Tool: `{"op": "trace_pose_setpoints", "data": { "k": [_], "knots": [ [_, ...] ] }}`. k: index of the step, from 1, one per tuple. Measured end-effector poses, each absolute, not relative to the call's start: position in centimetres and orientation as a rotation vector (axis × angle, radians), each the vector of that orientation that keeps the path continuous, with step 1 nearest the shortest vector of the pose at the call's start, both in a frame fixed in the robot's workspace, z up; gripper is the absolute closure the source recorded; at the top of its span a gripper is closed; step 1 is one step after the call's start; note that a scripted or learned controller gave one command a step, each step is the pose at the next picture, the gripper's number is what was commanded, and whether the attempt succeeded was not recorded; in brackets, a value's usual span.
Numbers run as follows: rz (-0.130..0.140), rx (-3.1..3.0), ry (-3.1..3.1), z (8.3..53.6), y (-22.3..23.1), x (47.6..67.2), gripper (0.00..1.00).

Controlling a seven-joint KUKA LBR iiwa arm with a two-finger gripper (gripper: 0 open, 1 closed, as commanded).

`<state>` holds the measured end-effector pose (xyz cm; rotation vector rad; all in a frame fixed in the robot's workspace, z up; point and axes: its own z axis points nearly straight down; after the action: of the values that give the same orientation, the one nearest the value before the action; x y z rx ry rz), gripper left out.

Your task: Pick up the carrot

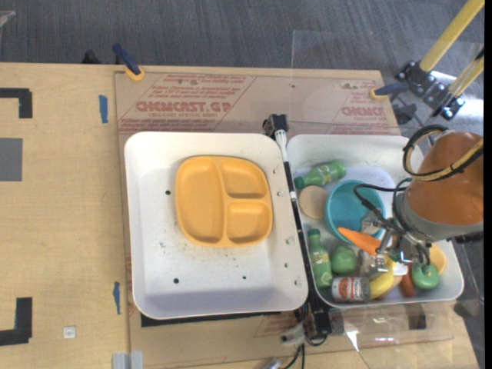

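The carrot [358, 239] is a small orange piece lying slantwise in the right bin [384, 146], across the lower rim of a teal bowl [350, 206]. My gripper [382, 247] hangs low over the bin right at the carrot's right end, under the grey wrist and its orange band [452, 183]. The gripper's metal parts cover that end of the carrot, so I cannot tell whether they touch or grip it. The carrot's left tip points toward the middle of the bin.
Around the carrot lie a green bottle [321, 174], a tan disc [312, 201], a second green bottle [317, 256], a green fruit [344, 261], a red-labelled can [350, 288], yellow fruit [380, 284] and a green apple [425, 277]. The left bin [146, 229] holds a yellow divided plate [224, 200].
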<state>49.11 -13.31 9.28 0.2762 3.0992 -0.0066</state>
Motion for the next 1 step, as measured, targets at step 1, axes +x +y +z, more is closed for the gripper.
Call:
{"op": "trace_pose_setpoints", "data": {
  "k": [1],
  "knots": [
    [0.002, 0.701, 3.036, 9.25, -9.92, 51.49, 0.0]
  ]
}}
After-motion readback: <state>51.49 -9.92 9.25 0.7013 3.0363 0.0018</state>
